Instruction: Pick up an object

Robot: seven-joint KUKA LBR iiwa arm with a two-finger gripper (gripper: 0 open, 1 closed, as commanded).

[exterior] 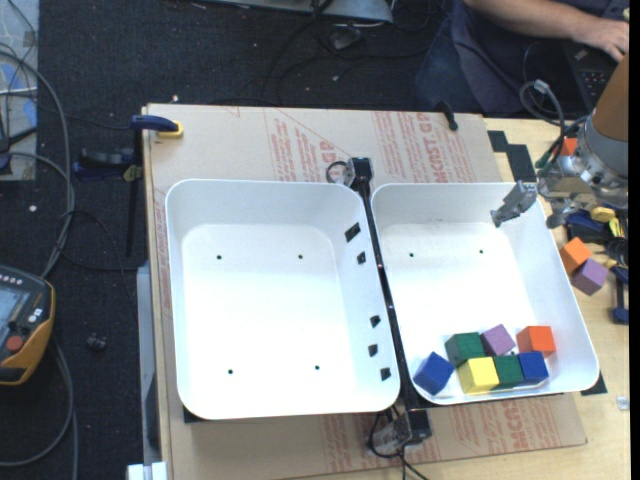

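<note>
— Nearest the camera, what lies in the bins?

— Blocks cluster at the right bin's (570,298) front edge: a blue cube (433,372), a dark green one (464,347), a yellow one (480,373), a purple one (498,340), a green one (508,369), another blue block (533,366) and an orange one (537,339), most touching. The left bin (185,268) sits beside it on the desk (260,138).

— And the gripper?

— The gripper (513,204) hangs over the right bin's far right corner, well apart from the blocks, with nothing between its fingers; how far open it is cannot be told.

Red printed lettering on cardboard sheet (300,138) under bins; reversed, not legible.
</note>
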